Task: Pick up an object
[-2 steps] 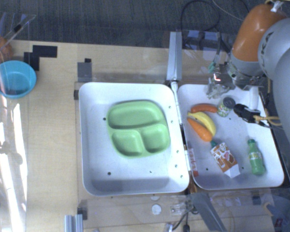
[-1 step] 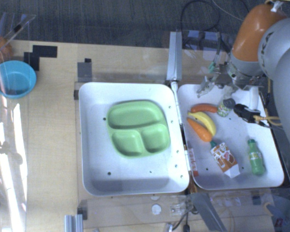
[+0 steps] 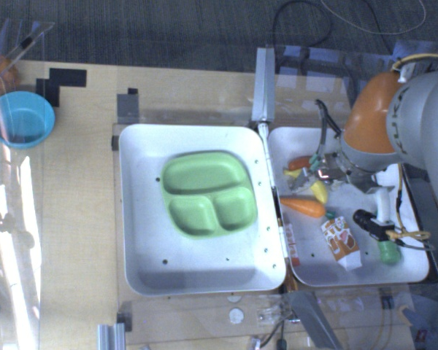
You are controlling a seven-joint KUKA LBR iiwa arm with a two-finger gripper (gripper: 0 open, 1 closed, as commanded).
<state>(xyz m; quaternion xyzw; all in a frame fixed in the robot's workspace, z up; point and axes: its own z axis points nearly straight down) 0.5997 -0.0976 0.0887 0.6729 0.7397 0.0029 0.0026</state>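
Note:
My gripper (image 3: 315,175) hangs low over the upper left part of the right bin (image 3: 412,268). Just below it lies a small yellow piece (image 3: 320,192), and an orange carrot (image 3: 304,207) lies a little further toward the front. A red-orange piece (image 3: 298,164) sits right beside the gripper on its left. Toward the front of the bin there is a brown and white snack packet (image 3: 340,240), with a small green object (image 3: 388,252) to its right. The arm's grey and orange body hides the bin's back right corner.
The left bin (image 3: 142,261) holds a green divided plate (image 3: 208,193). A metal divider (image 3: 271,195) separates the two bins. A blue bowl (image 3: 22,118) stands on the bench at the far left.

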